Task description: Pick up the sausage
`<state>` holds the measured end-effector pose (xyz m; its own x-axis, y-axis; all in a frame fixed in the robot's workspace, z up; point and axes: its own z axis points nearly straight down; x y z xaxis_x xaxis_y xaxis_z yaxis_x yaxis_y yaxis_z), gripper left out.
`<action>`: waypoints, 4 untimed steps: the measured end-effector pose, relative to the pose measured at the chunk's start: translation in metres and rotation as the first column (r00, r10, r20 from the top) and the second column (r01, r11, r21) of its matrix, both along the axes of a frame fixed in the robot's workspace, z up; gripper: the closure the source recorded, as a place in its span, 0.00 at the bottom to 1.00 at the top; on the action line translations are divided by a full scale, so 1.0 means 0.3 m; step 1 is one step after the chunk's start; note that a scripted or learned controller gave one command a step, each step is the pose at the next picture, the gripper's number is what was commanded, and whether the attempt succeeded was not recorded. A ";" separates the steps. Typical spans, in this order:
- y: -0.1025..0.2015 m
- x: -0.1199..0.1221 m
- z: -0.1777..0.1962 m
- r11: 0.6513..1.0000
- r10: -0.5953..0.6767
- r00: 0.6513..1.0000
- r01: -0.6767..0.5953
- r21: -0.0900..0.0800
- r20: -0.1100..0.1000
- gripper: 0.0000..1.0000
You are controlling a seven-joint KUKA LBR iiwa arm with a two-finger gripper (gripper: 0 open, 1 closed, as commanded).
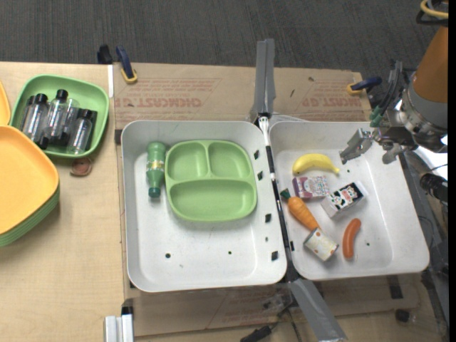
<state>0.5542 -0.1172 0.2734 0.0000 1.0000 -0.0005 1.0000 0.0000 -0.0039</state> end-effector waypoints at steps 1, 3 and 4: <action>-0.076 -0.073 -0.506 0.922 0.387 0.922 -0.387 -0.004 0.011 0.00; -0.213 -0.254 -0.606 0.979 0.204 0.979 -0.204 0.000 0.005 0.00; 0.006 -0.245 -0.443 0.966 0.260 0.966 -0.260 0.000 0.003 0.00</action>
